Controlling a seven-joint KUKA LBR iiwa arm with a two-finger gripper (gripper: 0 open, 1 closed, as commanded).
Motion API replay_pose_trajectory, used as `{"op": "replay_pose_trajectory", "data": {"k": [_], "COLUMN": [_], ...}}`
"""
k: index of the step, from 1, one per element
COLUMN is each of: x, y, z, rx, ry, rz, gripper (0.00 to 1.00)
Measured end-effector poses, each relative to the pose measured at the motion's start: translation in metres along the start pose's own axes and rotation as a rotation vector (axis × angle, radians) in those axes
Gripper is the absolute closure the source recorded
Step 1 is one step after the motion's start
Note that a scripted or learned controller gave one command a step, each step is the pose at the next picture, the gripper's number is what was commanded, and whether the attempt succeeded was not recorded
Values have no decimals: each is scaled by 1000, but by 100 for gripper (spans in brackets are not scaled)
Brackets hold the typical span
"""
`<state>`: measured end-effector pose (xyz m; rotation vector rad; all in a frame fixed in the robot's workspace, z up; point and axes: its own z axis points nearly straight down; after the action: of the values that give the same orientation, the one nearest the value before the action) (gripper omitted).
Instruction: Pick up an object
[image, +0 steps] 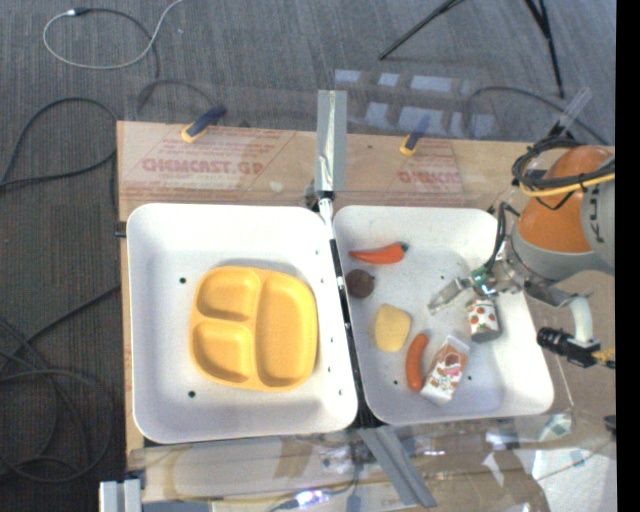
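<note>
Here, going from the left side to the right:

Floor at left: dark carpet is showing, with black cables (40, 150) trailing across it and running off the frame edge.
Bench top: a brown board (200, 165) with faded red lettering is lying under both bins; the lettering is too washed out to read in full.
Left bin (150, 400): it is holding a yellow divided tray (256, 326), three compartments, sitting near the middle.
Divider: a grey metal bar (331, 140) is standing at the back, between the two bins.
Right bin (440, 225): it is holding all the small objects.
Back of right bin: an orange-red chili pepper (378, 254) is lying near the rear wall.
Just in front of it: a dark brown round object (359, 283) is sitting beside the left wall; what it is, hard to make out.
Middle: a pale yellow lump (392, 327) is resting, with a red sausage-shaped piece (416, 361) just beside it to the right.
Front right: a small white carton with red print (445, 369) is lying tilted, touching or nearly touching the red piece.
Further right: a second small printed carton (483, 320) is lying just below the gripper.
Gripper (455, 292): silvery fingers are pointing left over the bin floor; they are looking slightly apart, with nothing between them.
Arm (562, 225): the grey body with orange band is reaching in from the right, partly cut off by the frame.
</note>
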<state>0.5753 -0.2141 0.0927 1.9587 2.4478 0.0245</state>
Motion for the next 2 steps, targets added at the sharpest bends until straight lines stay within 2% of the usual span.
{"op": "replay_pose_trajectory", "data": {"k": [1, 2], "x": [59, 57], "y": [-25, -78], "z": [3, 1], "rx": [7, 4], "ry": [-8, -12], "rz": [40, 34], "gripper": [0, 0]}}
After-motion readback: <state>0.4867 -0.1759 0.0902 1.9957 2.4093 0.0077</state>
